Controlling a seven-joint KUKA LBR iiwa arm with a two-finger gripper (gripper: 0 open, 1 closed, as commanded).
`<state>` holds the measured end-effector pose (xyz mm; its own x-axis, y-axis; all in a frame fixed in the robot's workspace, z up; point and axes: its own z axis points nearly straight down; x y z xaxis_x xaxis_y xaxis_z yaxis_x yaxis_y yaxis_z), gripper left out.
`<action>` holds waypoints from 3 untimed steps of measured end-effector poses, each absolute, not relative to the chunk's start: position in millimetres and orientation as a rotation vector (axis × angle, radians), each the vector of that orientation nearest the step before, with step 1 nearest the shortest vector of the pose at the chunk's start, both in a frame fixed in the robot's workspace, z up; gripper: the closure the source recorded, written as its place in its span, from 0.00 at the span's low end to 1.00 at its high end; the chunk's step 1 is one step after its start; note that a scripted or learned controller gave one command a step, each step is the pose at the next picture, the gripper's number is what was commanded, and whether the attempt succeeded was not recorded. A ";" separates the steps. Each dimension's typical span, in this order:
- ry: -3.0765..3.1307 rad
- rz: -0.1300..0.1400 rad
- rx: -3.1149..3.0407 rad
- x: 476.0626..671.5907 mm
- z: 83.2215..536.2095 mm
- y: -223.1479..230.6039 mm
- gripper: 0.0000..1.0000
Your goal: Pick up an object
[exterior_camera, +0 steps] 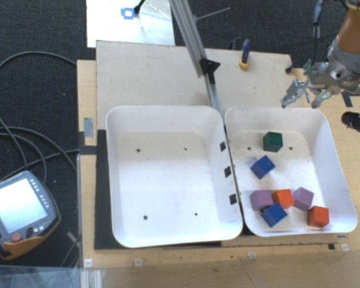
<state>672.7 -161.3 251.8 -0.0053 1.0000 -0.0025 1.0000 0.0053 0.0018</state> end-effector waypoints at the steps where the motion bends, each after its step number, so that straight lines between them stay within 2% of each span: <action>1: 2.229 -0.005 2.219 680.0 93.2 -165.2 0.00; 2: 2.224 -0.003 2.222 620.6 89.8 -161.3 0.00; 3: 2.231 -0.001 2.212 688.9 91.4 -116.1 0.00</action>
<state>688.9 -116.1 91.4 -0.0086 1.0000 -0.0008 1.0000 0.0086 -0.0002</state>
